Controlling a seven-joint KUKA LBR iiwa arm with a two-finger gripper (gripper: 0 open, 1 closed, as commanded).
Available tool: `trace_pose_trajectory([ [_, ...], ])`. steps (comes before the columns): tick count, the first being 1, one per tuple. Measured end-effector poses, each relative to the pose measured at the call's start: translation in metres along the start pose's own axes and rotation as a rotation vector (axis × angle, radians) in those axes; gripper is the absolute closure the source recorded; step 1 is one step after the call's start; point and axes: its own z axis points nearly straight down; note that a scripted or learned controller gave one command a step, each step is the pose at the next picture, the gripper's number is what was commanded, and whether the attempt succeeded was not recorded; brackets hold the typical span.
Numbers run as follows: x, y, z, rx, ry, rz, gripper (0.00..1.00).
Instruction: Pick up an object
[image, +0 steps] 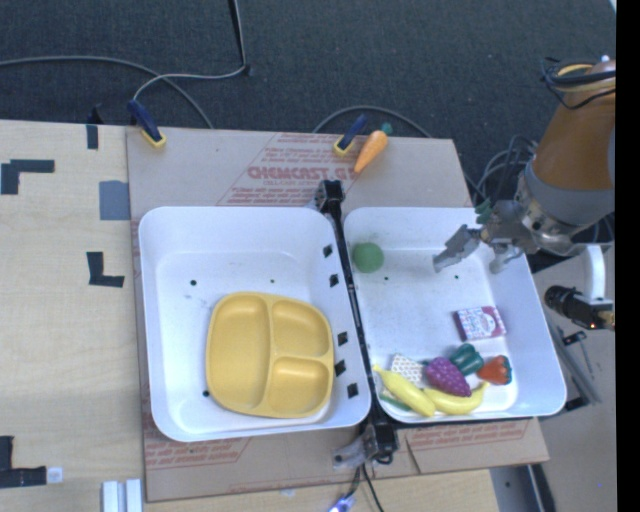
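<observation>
A: where's the gripper (478, 250)?

B: over the right bin (520, 300), upper part, near its 1 o'clock corner. Two fingers spread apart, open, nothing between them. Not touching any object that I can see.

A: nearest target?

B: green ball (368, 256), at 9 o'clock from the gripper, well apart, close to the divider between the bins. Pink box (479, 322) sits at 6 o'clock from the gripper, near.

A: rest of that bin?

B: cluster along the bottom edge: yellow banana (430, 397), purple grapes (447, 376), a green piece (466, 356), a red piece (495, 371). All at 6 o'clock from the gripper, farther than the box.

A: left bin (165, 260)?

B: yellow divided plate (268, 354), lying flat.
</observation>
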Motion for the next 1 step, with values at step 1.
trace_pose_trajectory([
  [1, -0.0226, 0.0265, 0.1015, 0.003, 0.000, 0.001, 0.00],
])
